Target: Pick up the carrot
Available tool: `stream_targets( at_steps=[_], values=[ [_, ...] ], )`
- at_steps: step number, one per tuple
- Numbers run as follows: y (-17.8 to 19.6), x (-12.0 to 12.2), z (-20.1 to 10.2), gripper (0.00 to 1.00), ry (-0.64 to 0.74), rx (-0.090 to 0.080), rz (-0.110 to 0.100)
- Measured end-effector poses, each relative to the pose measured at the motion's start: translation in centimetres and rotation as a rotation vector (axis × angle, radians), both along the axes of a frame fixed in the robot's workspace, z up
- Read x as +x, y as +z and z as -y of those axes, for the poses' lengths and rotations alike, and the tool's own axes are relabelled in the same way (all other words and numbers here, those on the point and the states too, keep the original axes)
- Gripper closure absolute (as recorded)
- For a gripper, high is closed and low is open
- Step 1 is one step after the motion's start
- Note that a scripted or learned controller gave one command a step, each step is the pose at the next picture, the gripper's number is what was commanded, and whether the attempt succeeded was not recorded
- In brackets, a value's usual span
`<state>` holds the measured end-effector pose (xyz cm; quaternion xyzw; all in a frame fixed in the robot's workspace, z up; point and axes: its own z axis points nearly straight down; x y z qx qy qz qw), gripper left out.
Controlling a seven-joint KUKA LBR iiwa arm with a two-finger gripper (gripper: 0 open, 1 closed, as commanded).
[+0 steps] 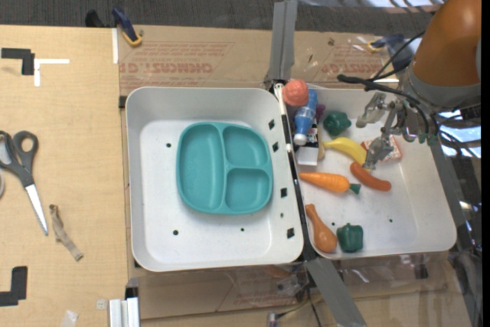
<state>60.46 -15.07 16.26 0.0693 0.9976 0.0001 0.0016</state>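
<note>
A: What is hard to read from up here?

B: I'm looking down at the claw (380,135) over the right bin (429,237), and its metal parts are blurring into the clutter under it. I cannot tell how the claw is set. The arm (452,42) is running off the right edge, so I'm only seeing its orange band and grey wrist. A red and white packet (390,152) is lying partly under the claw, too small to identify. A white box (308,156) by the bin's left wall is half tucked under a blue bottle (305,121).

A: And the carrot?

B: The carrot (328,181) is lying flat near the middle of the right bin, orange with a green end pointing toward a sausage (370,178). It is sitting lower left of the claw, near it but apart, nothing gripping it. The banana (346,148) is lying between them.

A: Count for me.

B: I'm counting two white bins. In the left bin (149,188): one teal divided plate (225,168). In the right bin: one carrot, one banana, one sausage, one peach (296,94), one blue bottle, one white box, two dark green vegetables (336,122), and one orange gourd (321,229). One pair of scissors (25,168) is lying on the bench (61,111) to the left.
</note>
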Motion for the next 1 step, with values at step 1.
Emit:
stream_targets(
  at_steps=[1],
  values=[
    [-6.98, -3.52, -5.87, 0.0, -0.129, 0.0, -0.001]
  ],
)
